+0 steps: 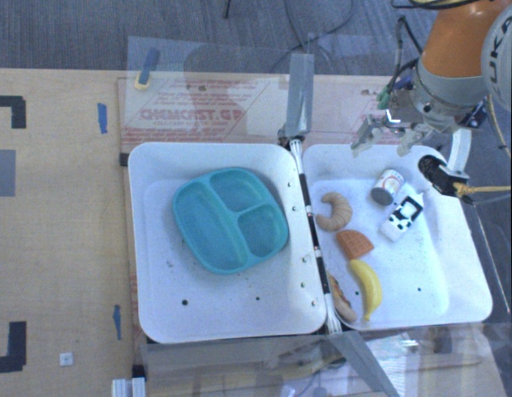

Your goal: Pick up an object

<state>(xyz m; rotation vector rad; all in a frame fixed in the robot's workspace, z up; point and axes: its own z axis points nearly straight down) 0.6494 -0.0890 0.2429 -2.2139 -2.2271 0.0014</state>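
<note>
A pale tan wooden counter (65,246) fills the left and middle of the view, marked with short strips of blue tape (102,117) and black tape corner marks (13,112), with a grey square patch (2,173) near its left edge. Beyond its far edge lies a grey carpeted floor (90,11), where thin black cables (322,7) loop and trail. A clear plastic sheet with faded red lettering (193,110) lies flat on the counter's far part, a yellow clip (142,80) at its corner, under even, soft light.
</note>
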